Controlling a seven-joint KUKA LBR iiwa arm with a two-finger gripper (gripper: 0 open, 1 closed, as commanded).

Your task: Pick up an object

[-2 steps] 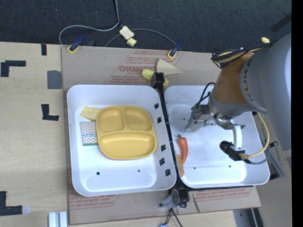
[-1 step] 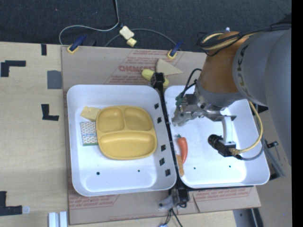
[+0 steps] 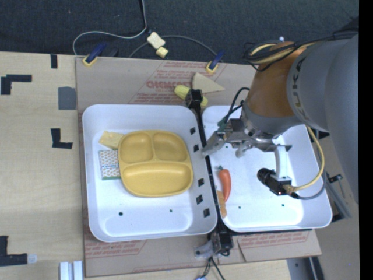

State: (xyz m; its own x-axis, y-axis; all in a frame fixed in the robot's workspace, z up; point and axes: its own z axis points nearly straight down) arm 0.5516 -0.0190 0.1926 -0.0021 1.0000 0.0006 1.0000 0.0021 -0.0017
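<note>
An orange carrot (image 3: 224, 183) lies in the right bin (image 3: 291, 214), close to its left wall. My gripper (image 3: 225, 149) hangs just above the carrot's upper end, over the left part of that bin. Its two fingers are spread apart, one finger (image 3: 210, 147) near the divider between the bins. It is open, with nothing between the fingers. The grey arm with its orange band covers the back of the right bin.
The left bin (image 3: 140, 223) holds a yellow divided plate (image 3: 155, 162), a small patterned pad (image 3: 108, 164) and a pale yellow wedge (image 3: 110, 139). Behind the bins, a tan wedge (image 3: 207, 83) and a yellow piece (image 3: 183, 90) lie on the cardboard. A black connector (image 3: 273, 182) hangs off the arm.
</note>
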